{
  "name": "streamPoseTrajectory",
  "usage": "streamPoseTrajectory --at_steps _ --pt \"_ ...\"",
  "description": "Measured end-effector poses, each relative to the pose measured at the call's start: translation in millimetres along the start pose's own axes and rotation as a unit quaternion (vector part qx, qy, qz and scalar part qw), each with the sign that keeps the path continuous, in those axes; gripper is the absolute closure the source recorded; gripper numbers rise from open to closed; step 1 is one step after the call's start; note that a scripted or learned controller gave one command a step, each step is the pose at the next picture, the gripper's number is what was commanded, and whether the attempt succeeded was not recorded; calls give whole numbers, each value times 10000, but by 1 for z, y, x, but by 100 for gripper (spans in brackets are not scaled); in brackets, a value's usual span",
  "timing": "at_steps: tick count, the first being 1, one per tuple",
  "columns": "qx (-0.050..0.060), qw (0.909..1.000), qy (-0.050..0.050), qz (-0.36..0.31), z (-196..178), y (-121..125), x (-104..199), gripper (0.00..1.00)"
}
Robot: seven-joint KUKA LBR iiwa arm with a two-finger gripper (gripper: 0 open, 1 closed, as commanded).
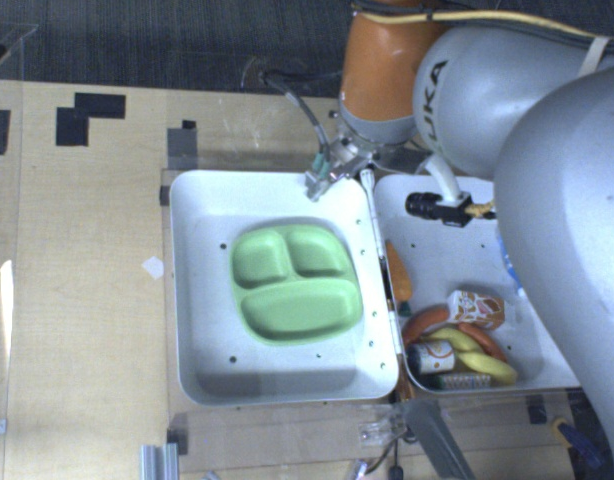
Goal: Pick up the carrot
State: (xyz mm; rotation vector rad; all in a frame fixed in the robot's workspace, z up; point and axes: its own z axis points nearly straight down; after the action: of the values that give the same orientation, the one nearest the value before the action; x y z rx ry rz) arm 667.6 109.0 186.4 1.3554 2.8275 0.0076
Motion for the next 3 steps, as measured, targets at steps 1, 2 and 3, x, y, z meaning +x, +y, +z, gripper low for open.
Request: streamPoseTrajectory --at_steps 1,2,3 --pt "-5 9912 -8 -1325 -29 -27 -21 100" --pt "-8 9752 -6 -2214 -10 -10 -5 100" --pt "-6 9581 -5 -2865 -31 -85 27 100"
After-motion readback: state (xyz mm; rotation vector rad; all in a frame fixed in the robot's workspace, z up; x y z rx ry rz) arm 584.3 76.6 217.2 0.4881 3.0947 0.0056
